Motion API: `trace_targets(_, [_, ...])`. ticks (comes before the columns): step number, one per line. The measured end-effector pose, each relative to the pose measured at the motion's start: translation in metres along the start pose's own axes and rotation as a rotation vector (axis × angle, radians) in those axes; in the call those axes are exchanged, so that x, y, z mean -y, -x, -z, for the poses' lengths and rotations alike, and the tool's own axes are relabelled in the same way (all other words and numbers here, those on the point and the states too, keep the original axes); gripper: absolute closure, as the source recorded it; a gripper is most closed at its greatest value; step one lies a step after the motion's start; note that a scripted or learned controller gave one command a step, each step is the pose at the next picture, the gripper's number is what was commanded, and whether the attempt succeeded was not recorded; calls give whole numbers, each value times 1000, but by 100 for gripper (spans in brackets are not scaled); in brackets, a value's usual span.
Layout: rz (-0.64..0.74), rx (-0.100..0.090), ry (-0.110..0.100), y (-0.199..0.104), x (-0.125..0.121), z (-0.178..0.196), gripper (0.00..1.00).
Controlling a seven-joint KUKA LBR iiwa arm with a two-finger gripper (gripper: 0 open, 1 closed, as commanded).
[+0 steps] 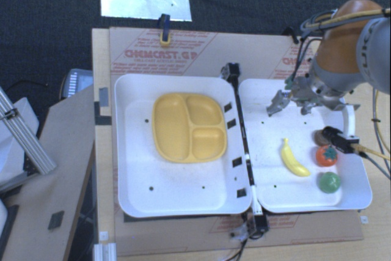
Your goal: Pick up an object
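Note that the gripper [292,101] hovers at 12 o'clock in the right bin [269,198], fingers spread, gripping nothing. Your candidates cluster at 4 o'clock for easy reach: a smooth curved banana [293,159], a glossy round tomato [326,156] and a green ball [329,182].

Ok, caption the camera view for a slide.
Robot hand above right white bin holding curved yellow plastic banana; yellow divided plate left.

Bench [201,46]: cardboard sheet on top. Two white bins side by side, left bin [131,192], right bin [269,198], touching at centre.
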State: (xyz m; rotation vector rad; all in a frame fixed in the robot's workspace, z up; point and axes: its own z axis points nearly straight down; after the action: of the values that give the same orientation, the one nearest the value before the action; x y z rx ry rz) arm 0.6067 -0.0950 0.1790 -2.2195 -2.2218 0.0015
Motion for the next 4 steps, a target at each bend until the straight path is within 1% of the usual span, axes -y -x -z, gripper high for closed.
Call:
trace_targets(1, [-1, 0, 1, -7, 3, -45, 0])
trace_targets(2, [-3, 1, 5, -7, 2, -32, 100])
trace_targets(3, [4, 1, 10, -11, -6, 30, 100])
trace_targets(4, [5, 1, 8, -20, -4, 81, 100])
